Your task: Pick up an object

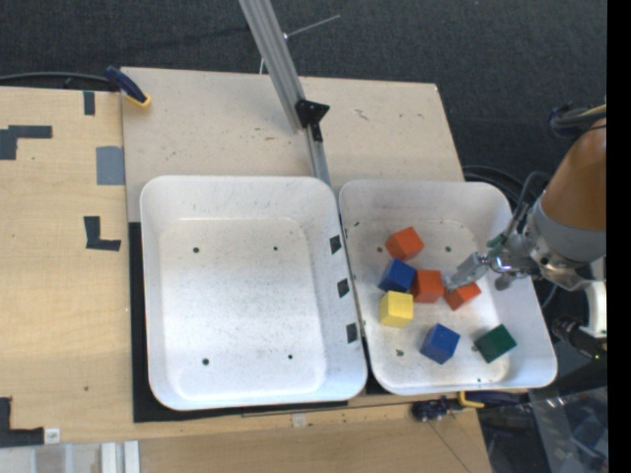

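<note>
A pale wooden table (276, 126) over dark carpet carries two shallow white bins, the left bin (237, 294) beside the right bin (449, 200). In the right bin, the arm's gripper (463, 276) reaches in from the right edge, just above a red block (461, 295). Whether the jaws are released or clenched cannot be told. Just left of that block sit another red block (428, 285), a dark blue block (398, 275) and a yellow block (397, 308); an orange block (404, 242) lies beyond, a blue block (440, 343) and a green block (495, 342) nearer.
</note>
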`<state>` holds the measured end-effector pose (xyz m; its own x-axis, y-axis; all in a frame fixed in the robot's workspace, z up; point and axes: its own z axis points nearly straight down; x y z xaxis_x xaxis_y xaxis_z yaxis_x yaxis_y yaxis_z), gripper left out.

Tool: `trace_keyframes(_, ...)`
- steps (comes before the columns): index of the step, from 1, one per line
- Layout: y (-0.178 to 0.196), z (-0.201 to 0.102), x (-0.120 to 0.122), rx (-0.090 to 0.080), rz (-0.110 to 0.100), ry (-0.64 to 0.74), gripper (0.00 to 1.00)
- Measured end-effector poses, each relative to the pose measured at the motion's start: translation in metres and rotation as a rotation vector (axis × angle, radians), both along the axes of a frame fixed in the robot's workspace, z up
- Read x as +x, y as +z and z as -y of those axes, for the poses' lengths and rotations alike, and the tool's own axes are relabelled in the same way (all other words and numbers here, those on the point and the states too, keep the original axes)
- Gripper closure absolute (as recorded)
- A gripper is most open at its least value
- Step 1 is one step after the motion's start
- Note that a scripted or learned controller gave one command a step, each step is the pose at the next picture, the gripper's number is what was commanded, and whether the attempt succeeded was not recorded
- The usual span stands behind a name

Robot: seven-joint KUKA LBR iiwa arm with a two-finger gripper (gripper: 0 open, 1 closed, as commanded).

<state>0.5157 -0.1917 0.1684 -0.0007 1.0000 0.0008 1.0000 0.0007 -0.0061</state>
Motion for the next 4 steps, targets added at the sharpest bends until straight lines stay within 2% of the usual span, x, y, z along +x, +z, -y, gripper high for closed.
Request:
trace_keyframes(1,-0.046,0.005,0.000,0.000,0.000,-0.001,0.00)
trace_keyframes(2,-0.033,0.004,0.001,0.000,0.003,0.001,1.00)
trace_keyframes(4,0.055,-0.001,-0.003,-0.002,0.010,0.001,1.00)
